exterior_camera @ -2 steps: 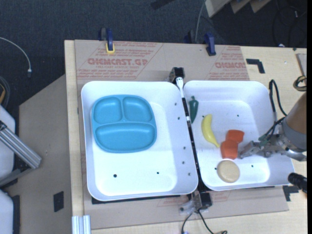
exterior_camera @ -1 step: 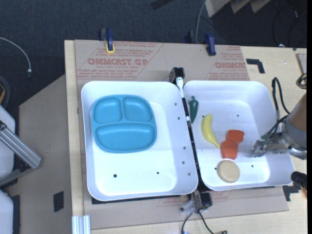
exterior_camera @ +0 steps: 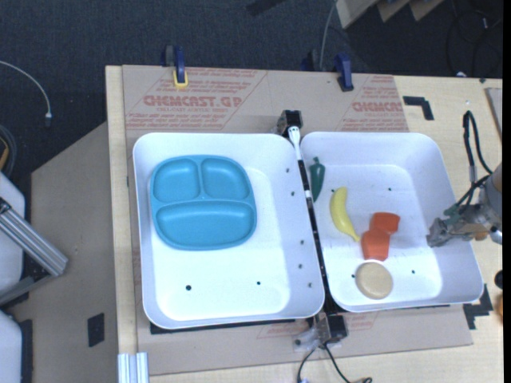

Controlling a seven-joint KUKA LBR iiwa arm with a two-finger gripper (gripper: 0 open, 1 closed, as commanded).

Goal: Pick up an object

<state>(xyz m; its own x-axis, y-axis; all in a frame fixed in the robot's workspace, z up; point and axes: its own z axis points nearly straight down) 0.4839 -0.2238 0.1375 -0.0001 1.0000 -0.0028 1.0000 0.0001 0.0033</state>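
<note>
While looking down on the gripper (exterior_camera: pixel 449 230), cannot tell whether spread or pressed together: too small and dark at the frame's right side. Hangs at the right wall of the right bin (exterior_camera: pixel 431 147), apart from every object. Reaches in from the right on a grey arm (exterior_camera: pixel 489 228), mostly cut off by the frame. Nearest to it, on the bin floor, a red block (exterior_camera: pixel 386 222), and just below that, touching or nearly so, an orange-red cylinder (exterior_camera: pixel 375 246). Nearer the camera, a round beige disc (exterior_camera: pixel 374 281), close by the cylinder. Left of the block, a banana (exterior_camera: pixel 343 212) lying lengthwise, and beyond that a small green item (exterior_camera: pixel 317 179) against the bin's left wall; kind unclear. Across the divide, in the left bin (exterior_camera: pixel 145 238), a blue tray (exterior_camera: pixel 204 202) with three compartments, set toward the far left corner. Under both bins, a brown sheet (exterior_camera: pixel 239 90) printed with red lettering, pinned at the far edge by two blue clamps (exterior_camera: pixel 179 61).
</note>
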